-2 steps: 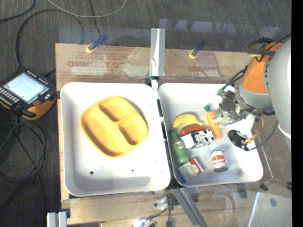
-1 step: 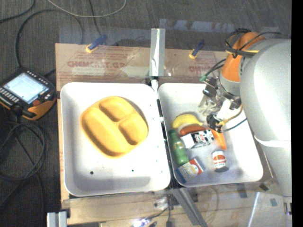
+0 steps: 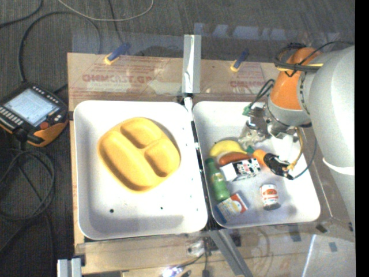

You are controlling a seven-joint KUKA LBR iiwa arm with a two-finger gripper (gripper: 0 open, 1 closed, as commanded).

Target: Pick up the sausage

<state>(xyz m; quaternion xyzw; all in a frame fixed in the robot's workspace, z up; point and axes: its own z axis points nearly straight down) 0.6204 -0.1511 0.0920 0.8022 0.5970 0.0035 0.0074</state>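
The sausage point(image 3: 232, 157), a short reddish-brown link, lies in the right bin point(image 3: 305, 212) just below a yellow banana point(image 3: 223, 148) and against a white printed box point(image 3: 246, 168). My gripper point(image 3: 252, 134) hangs over the upper middle of that bin, a little above and to the right of the sausage. Nothing shows in its grasp. The grey arm with its orange band point(image 3: 286, 91) comes in from the right.
A green bottle point(image 3: 217, 181), a small carton point(image 3: 233, 205), a can point(image 3: 269, 195) and an orange object with a dark tip point(image 3: 268, 160) share the right bin. The left bin point(image 3: 92, 212) holds a yellow divided plate point(image 3: 139, 152). A pendant point(image 3: 31, 113) lies on the floor at left.
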